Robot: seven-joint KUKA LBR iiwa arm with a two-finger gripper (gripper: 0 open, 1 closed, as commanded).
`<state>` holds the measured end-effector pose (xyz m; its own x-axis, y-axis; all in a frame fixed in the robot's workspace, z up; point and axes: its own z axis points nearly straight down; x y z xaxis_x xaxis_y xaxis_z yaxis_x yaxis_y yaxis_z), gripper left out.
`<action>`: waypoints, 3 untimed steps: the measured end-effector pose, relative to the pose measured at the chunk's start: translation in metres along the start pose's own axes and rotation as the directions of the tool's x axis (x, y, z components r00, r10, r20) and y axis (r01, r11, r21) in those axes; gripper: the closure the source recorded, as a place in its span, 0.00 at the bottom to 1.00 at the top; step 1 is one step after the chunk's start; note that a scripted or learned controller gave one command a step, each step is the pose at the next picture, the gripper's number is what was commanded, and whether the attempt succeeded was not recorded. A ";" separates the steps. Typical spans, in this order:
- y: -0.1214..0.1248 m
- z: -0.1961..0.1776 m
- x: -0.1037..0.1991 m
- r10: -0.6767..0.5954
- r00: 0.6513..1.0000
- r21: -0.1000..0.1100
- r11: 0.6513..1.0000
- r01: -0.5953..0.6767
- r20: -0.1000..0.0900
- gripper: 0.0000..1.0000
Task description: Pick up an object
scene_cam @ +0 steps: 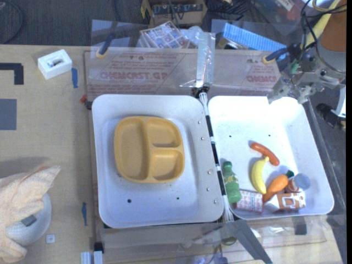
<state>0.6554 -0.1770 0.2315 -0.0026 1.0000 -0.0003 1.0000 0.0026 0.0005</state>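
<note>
Nothing is picked up yet: the claw point(291, 89) hangs over the right bin's point(322, 164) far corner, and I cannot tell its state, while the banana point(258, 173) waits

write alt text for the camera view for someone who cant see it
Seen from above, two white bins sit side by side: the left bin holds a yellow divided plate, the right bin a banana, carrot, sausage, green bottle and small packages. The tool hangs over the right bin's far right corner.
</note>
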 end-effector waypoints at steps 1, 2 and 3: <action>-0.046 0.127 0.023 -0.085 0.996 -0.001 0.996 0.085 0.000 0.00; -0.084 0.144 0.013 -0.205 0.979 -0.005 0.979 0.205 0.000 0.00; -0.083 0.131 0.010 -0.199 0.980 -0.012 0.980 0.199 0.003 1.00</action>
<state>0.5728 -0.1675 0.1000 -0.2012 0.9795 -0.0039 0.9795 0.2013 0.0126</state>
